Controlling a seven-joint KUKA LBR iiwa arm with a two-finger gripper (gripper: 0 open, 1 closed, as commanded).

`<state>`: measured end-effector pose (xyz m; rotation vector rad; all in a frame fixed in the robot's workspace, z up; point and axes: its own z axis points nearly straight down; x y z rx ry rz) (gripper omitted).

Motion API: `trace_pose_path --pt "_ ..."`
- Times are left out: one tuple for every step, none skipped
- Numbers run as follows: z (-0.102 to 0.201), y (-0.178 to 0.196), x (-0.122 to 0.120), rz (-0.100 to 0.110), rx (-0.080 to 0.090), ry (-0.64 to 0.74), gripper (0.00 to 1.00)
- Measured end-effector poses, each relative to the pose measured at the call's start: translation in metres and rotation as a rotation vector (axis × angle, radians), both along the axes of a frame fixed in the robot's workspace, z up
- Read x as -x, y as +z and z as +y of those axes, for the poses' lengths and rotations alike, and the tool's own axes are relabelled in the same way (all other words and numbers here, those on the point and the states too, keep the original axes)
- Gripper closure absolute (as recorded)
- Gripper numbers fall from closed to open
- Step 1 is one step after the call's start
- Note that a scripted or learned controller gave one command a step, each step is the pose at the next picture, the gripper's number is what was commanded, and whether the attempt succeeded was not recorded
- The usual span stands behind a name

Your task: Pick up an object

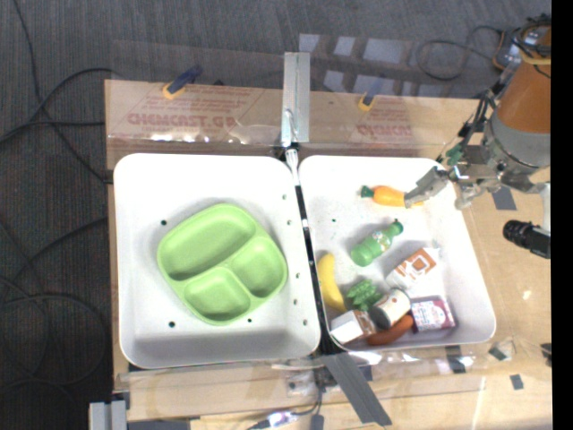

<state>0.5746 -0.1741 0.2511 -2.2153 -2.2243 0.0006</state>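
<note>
Gripper at the carrot, no grasp yet

Your gripper hangs fingers spread, empty, just right of the carrot in the right bin's far end. Carrot's long axis runs left-right, so it lies end-on to you.

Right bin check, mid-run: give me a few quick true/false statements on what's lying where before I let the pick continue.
1. The green divided plate lies in the left bin. True.
2. The carrot lies in the left bin. False: it lies near the far edge of the right bin.
3. The gripper is beside the carrot. True.
4. The green bottle stands on the divided plate. False: it lies in the right bin.
5. The banana lies along the right bin's left wall. True.
</note>
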Motion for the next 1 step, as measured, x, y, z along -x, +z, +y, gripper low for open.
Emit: trace_pose_path --pt "0.0276 0.0604 0.0038 0.000 0.002 -0.172 0.00"
